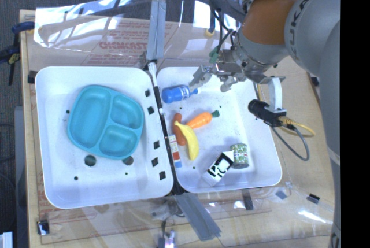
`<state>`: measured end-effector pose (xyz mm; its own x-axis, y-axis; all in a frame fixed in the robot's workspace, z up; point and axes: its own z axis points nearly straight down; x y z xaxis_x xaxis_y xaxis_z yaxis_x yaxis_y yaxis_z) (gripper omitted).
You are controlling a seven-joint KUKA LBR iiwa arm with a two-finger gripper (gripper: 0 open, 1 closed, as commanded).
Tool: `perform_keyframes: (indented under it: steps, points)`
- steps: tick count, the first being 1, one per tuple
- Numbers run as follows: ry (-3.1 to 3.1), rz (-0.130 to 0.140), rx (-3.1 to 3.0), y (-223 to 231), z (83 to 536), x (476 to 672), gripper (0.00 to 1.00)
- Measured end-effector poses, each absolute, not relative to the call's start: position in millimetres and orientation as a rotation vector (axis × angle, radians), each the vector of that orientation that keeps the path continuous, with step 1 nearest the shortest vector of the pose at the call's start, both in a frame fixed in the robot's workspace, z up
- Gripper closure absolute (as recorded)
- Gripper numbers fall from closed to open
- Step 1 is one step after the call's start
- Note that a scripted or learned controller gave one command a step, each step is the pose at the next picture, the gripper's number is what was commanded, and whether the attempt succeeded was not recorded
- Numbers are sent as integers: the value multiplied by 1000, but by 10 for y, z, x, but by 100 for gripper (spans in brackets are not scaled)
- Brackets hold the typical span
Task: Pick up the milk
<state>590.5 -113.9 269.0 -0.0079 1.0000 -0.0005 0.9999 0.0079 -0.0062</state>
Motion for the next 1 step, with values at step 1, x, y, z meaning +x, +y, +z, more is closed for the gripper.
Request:
perform_keyframes:
  steps: [1]
  points:
    - [-2185, 5, -2255, -1508, 2658, 5440, 0]
